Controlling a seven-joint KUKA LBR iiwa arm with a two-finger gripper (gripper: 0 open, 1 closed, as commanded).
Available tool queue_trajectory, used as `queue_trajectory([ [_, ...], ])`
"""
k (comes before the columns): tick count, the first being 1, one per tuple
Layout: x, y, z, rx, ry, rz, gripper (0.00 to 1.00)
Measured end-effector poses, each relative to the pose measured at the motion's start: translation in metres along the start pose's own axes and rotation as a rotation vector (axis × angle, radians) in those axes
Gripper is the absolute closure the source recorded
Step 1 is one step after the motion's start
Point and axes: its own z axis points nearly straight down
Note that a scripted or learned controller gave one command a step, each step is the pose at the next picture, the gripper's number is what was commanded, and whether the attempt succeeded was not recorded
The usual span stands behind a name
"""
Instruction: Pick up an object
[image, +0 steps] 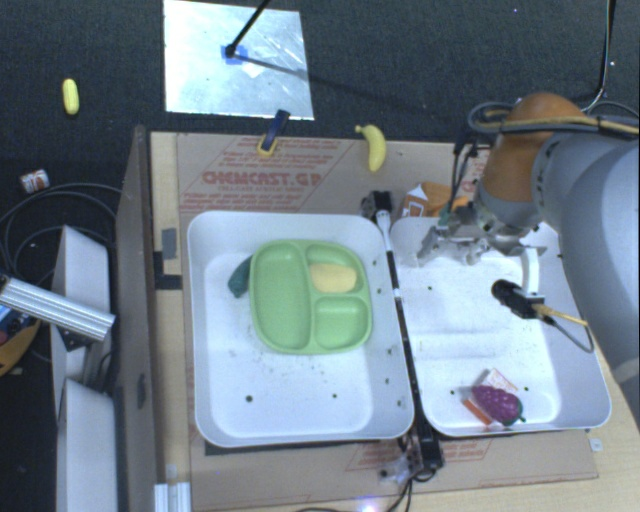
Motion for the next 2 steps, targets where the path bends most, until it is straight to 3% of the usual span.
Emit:
queue_trajectory([
  [1,-0.0259,0.0006,-0.0382,-0.004,-0.001,0.004,0.0],
  [2,-0.0243,0.0,-0.0358,0.0,0.0,0.002,0.0],
])
